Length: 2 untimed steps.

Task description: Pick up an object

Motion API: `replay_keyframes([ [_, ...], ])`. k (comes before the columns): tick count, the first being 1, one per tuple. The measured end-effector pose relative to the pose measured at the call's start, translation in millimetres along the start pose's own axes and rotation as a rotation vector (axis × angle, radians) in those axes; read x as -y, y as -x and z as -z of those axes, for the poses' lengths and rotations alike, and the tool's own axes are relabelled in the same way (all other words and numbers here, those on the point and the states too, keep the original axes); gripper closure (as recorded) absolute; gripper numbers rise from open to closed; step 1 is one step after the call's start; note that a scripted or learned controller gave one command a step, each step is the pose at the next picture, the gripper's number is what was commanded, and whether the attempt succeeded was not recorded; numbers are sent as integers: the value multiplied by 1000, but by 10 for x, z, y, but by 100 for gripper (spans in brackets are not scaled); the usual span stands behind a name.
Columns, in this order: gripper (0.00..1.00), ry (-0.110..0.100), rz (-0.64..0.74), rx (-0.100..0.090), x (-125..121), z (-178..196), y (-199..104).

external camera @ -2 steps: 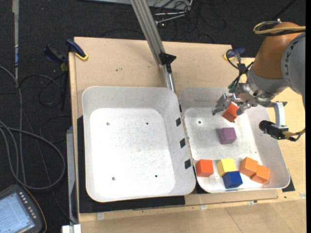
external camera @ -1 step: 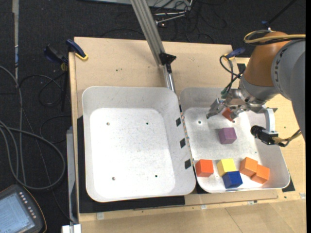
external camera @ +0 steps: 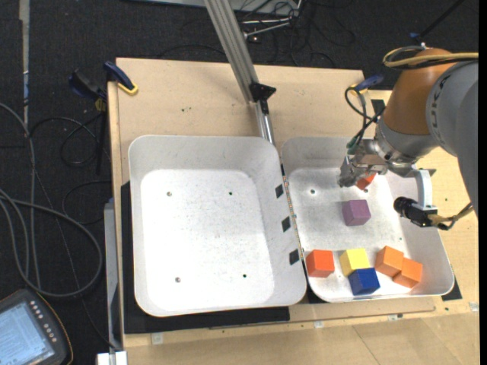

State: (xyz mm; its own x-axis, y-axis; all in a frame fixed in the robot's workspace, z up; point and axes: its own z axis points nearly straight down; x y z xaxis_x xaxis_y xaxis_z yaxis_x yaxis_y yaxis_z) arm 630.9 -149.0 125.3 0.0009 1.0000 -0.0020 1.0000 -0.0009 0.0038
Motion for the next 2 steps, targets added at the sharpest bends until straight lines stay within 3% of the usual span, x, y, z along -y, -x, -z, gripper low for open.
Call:
replay_keyframes([
  [2,100,4,4,0,-134,1012,-2],
])
